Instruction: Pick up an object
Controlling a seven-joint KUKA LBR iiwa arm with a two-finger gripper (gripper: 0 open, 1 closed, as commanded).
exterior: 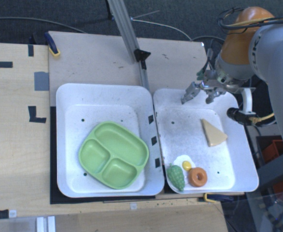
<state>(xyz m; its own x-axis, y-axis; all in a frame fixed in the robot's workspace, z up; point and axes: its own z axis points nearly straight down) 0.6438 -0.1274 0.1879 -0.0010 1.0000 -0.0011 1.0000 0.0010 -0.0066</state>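
Note:
My gripper (199, 96) hangs above the far edge of the right bin (238, 173), its two fingers spread apart with nothing between them. Below it in that bin a tan wedge (212, 132) lies near the right side. At the bin's near edge sit a green bumpy vegetable (176, 177), a fried egg (183, 164) and an orange ring (197, 177), close together. The gripper is well clear of all of them.
The left bin (64, 129) holds a green divided plate (114, 154). A grey metal pole (127, 28) slants down to the bins' shared far corner. The bare middle of the right bin lies between the gripper and the food items.

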